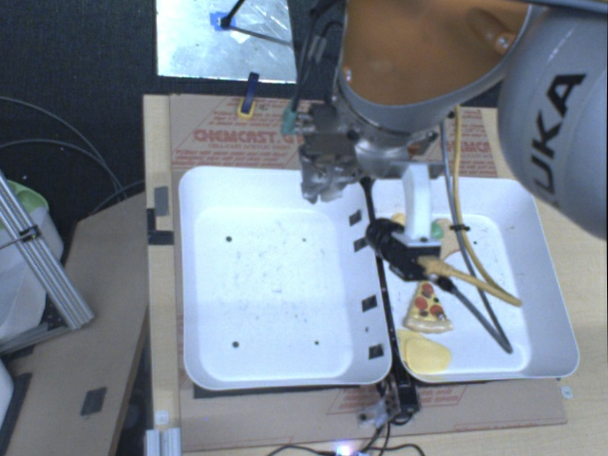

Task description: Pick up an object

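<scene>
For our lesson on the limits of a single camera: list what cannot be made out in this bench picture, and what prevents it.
- Gripper, camera view: blurred and overhung by the arm's orange band; its jaws cannot be made out.
- Green item, right bin: mostly hidden behind the white bar and cables.
- Yellow piece beside the pizza slice toy: too small to identify.

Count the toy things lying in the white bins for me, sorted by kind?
Pizza slice: 1
Flat yellow piece: 1
Small green and yellow thing, partly hidden behind the arm: 1, kind unclear
Total: 3, all in the right bin.
</scene>
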`<state>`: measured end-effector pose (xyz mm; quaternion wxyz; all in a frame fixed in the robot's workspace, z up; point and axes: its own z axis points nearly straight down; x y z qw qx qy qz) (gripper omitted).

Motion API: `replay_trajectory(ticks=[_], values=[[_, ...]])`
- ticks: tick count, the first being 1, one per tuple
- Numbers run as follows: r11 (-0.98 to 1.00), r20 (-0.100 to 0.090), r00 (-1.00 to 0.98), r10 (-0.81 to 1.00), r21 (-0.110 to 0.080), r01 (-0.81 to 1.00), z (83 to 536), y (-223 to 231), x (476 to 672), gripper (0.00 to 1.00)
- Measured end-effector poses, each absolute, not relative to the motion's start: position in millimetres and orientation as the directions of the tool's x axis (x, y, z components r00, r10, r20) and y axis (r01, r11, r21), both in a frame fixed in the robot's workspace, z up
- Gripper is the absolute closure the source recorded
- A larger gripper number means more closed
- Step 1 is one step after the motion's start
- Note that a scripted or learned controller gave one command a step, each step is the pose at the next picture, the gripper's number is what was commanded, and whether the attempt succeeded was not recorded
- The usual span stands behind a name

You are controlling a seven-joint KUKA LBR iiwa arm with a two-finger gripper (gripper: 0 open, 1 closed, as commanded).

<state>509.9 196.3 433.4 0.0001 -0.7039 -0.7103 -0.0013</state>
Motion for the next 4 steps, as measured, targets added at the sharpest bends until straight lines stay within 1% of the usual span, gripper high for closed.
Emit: replay_trajectory(ticks=[1,2,3,4], values=[[-0.005,-0.001,0.005,1.0,-0.002,1.0,396,127,500.0,1.0],[0.005,0.002,-0.005,1.0,0.006,1.0,409,131,501.2,1.0],[-0.002,0.001,0.002,1.0,0.007,1.0,450,95,508.0,1.0],[0.014,0.004,-0.014,1.0,0.002,1.0,453,195,484.8,1.0]])
